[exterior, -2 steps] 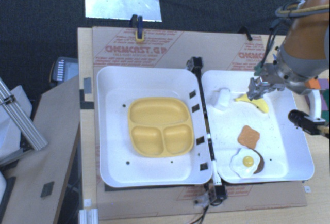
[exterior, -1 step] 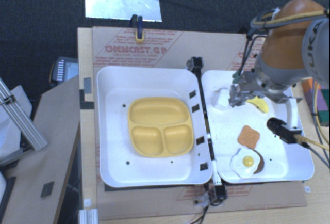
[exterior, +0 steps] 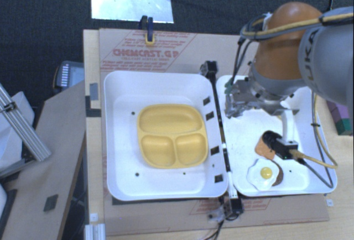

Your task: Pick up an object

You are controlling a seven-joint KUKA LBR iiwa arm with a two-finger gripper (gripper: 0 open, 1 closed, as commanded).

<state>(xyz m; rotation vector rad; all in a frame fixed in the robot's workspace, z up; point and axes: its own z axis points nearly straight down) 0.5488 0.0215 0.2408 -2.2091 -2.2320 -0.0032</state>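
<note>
Progress: nothing lifted yet, we judge. Fingers point(exterior: 231, 107) hang over the right white bin point(exterior: 310, 178); we cannot tell their state. Plastic fried egg point(exterior: 264, 173) lies at the bin's near edge, beside the toast-brown slice point(exterior: 264, 149).

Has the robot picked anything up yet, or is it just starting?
Nothing looks picked up yet. The fried egg and the toast lie on the floor of the right bin, and the yellow plate sits in the left bin. The gripper is at the right bin's far left, apart from the food. Reaching and grasping are left.
</note>
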